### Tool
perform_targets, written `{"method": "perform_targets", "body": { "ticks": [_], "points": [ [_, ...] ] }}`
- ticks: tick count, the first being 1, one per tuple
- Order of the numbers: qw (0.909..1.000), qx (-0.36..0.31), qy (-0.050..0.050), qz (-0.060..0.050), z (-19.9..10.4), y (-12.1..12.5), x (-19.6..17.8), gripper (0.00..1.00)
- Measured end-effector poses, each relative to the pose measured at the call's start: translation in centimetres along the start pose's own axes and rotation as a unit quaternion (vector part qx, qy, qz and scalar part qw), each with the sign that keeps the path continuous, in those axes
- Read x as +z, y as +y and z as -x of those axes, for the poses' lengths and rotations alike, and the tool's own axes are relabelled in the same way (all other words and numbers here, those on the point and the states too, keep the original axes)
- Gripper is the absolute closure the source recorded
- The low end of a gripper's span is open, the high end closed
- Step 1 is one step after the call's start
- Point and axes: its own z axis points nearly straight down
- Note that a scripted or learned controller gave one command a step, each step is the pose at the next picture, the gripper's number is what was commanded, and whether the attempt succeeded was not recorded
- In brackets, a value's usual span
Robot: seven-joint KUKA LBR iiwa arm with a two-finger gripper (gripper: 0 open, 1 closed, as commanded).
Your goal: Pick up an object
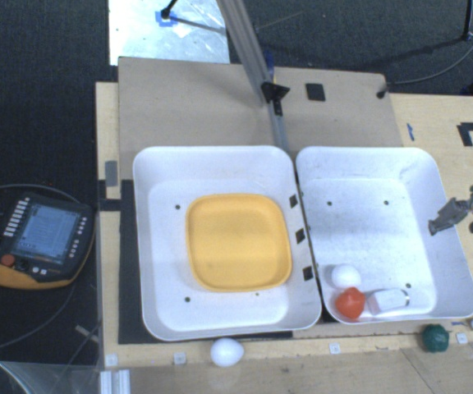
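1. Risk, crowding: the 3 candidate objects sit bunched in the near corner of the right bin (433, 179). A white ball (345, 276), a red ball (351, 303) and a white block (388, 300) lie touching or just beside one another, so a descent on 1 would likely nudge its neighbours aside.
2. Risk, wall: the cluster lies against the bin's near wall and close to the divider between the 2 bins. A finger coming down there could land on the rim instead of the floor.
3. Risk, rolling: both balls are round and smooth-looking; an off-centre squeeze would probably squirt them out.
4. Risk, contrast: white ball and white block on a white floor are hard to separate by eye; the red ball stands out best and seems the safest target.
5. Gripper (450, 217): dark, at the right bin's right rim, well apart from the cluster. Whether it is spread or closed I cannot tell; nothing is visibly held.
6. Appearance, red ball: small, orange-red, matt, nearest the near wall.
7. Appearance, white ball: similar size, glossy, just beyond the red one.
8. Appearance, white block: oblong, lying flat, right of the red ball.
9. Other stock: yellow plate (239, 240) in the left bin (158, 220); white egg (227, 351) and dark green ball (434, 337) on the bench outside the bins, near side.
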Motion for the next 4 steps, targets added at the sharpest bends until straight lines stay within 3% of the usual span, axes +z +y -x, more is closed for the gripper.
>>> {"method": "perform_targets", "body": {
  "ticks": [1,4],
  "points": [
    [1.0,0.0,0.0,0.0,0.0,0.0,0.0,0.0],
    [1.0,0.0,0.001,-0.002,0.7,0.3,16.0,0.0]
  ]
}}
